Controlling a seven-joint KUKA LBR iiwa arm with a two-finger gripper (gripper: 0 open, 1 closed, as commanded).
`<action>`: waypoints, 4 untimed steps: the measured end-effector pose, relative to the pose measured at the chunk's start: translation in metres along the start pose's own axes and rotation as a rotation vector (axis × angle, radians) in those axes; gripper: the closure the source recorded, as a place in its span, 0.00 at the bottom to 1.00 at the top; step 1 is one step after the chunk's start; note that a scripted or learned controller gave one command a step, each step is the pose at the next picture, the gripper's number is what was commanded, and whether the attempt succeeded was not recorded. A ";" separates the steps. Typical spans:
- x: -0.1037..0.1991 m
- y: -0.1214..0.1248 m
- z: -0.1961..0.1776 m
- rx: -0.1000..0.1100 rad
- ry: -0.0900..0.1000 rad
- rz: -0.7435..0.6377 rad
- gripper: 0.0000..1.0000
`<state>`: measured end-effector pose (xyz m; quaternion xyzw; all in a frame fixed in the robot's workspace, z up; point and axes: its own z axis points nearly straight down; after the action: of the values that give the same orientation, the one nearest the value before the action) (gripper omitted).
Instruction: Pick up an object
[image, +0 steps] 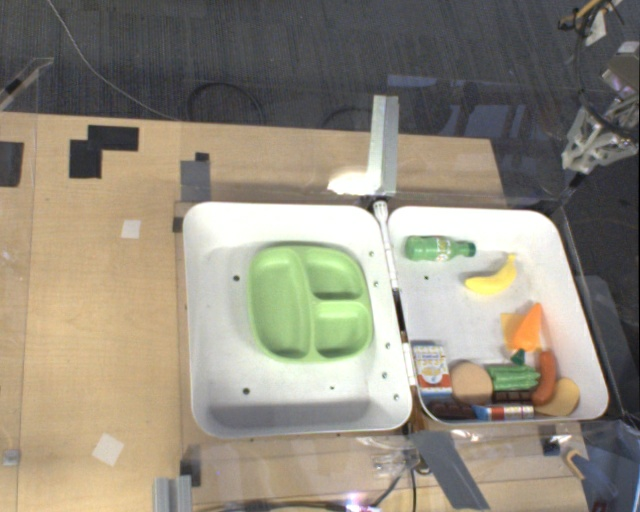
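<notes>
Objects sit crowded along the near wall of the right bin (570, 262): a small carton (430, 362), a brown roll (468, 380), a green can (512, 378) lying on its side and a red sausage (546, 370), all touching or nearly so. Just behind them lies an orange carrot (526, 327). In the left bin (215, 300) rests a green divided plate (308, 302) (three compartments). Farther back in the right bin lie a banana (492, 280) and then a green bottle (438, 248) on its side, apart from each other. Beyond the bin's far right corner hangs the gripper (597, 143), well apart from every object; whether it is spread or pressed together I cannot tell.
</notes>
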<state>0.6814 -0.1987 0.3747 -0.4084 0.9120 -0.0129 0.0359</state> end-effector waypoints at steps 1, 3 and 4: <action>-0.003 -0.001 -0.014 0.008 -0.009 0.000 1.00; -0.008 -0.004 -0.043 0.026 -0.028 0.000 1.00; -0.010 -0.005 -0.058 0.035 -0.038 0.000 1.00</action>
<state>0.6878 -0.1950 0.4332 -0.4078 0.9108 -0.0210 0.0602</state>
